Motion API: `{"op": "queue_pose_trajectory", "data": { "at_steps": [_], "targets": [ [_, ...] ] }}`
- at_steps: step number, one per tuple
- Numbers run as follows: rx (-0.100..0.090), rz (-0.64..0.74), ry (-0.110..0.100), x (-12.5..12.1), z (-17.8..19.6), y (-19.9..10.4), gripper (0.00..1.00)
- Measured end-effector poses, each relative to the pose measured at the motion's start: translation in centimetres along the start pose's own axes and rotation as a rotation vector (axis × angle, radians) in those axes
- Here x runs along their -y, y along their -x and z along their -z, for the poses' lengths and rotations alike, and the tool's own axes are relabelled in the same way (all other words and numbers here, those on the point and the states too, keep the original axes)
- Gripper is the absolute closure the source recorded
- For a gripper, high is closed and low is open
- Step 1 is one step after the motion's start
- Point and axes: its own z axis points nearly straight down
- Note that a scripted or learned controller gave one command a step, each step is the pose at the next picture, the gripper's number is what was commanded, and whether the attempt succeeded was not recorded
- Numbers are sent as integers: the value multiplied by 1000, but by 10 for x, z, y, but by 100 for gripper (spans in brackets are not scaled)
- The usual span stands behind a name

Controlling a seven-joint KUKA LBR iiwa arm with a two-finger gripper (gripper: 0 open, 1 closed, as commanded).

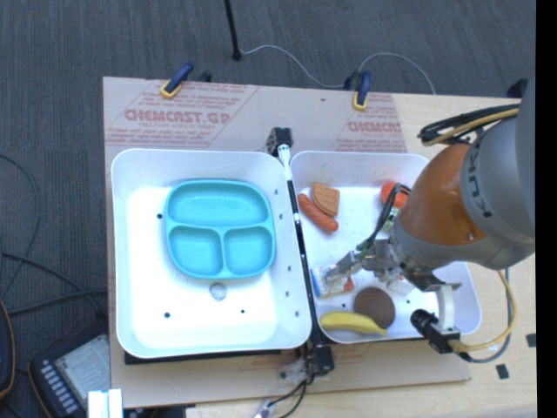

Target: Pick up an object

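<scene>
The right bin [348, 158] holds several toy foods. An orange-red sausage [316, 213] lies by its left wall, with a tan waffle-like piece [326, 198] just above it. A small orange item [388, 193] sits partly behind the arm. A brown round disc [374, 304] and a yellow banana [352, 323] lie near the front wall. My gripper [335, 275] is low in this bin, left of the disc and above the banana. A bit of red [349, 283] shows right at its tip; I cannot make out whether it is held.
The left bin [122, 233] holds a light blue divided plate [220, 229] and a small clear round item [218, 292]. The grey and orange arm [457, 207] covers the right bin's right side. A black clamp [280, 138] stands on the divider between the bins.
</scene>
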Motion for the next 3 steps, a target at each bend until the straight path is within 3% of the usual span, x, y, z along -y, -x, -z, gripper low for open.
{"op": "queue_pose_trajectory", "data": {
  "at_steps": [1, 2, 3],
  "targets": [
    [-6, 2, -22, -38, -14, 4, 0],
    [-4, 2, -8, -43, 0, 4, 100],
    [-4, 1, -9, -42, -1, 4, 0]
  ]
}}
